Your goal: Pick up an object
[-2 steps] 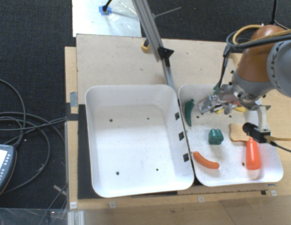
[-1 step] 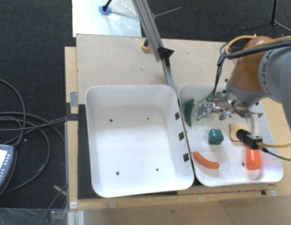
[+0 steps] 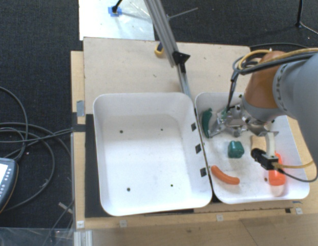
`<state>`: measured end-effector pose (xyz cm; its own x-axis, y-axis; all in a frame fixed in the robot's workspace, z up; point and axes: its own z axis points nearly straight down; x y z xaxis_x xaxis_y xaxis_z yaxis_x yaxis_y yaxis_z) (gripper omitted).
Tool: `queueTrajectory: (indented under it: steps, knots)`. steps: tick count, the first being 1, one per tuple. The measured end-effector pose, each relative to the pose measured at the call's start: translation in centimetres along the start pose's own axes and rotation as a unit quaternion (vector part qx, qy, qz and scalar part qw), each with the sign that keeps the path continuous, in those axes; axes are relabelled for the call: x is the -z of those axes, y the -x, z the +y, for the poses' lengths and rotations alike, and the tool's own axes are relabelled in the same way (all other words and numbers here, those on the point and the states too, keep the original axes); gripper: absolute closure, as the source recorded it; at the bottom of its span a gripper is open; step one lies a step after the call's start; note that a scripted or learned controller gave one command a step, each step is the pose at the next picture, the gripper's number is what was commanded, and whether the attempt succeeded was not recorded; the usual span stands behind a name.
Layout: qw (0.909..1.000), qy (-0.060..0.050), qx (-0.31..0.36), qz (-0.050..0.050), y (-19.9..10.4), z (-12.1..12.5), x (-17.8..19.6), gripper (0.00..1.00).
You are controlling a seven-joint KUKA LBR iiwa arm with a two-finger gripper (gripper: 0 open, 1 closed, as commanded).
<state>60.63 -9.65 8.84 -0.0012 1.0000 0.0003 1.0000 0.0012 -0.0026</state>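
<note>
End effector (image 3: pixel 216 128) (grip state unclear, perhaps open) low in right bin (image 3: pixel 297 191), beside green block (image 3: pixel 235 149).

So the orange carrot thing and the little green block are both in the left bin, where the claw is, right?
Not quite. The camera view shows the orange carrot-shaped toy and the small green block lying in the right bin, not the left one. The claw is in that right bin too, reaching toward its left wall.
</note>
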Motion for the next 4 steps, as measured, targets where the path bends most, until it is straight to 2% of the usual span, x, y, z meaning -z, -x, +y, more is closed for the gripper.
queueTrajectory:
  steps: [1,4]
  knots:
    - [1.0000,0.003,0.000,0.000,0.0,0.2,1.3,1.00]
    - [1.0000,0.005,0.002,-0.001,0.1,0.2,15.6,1.00]
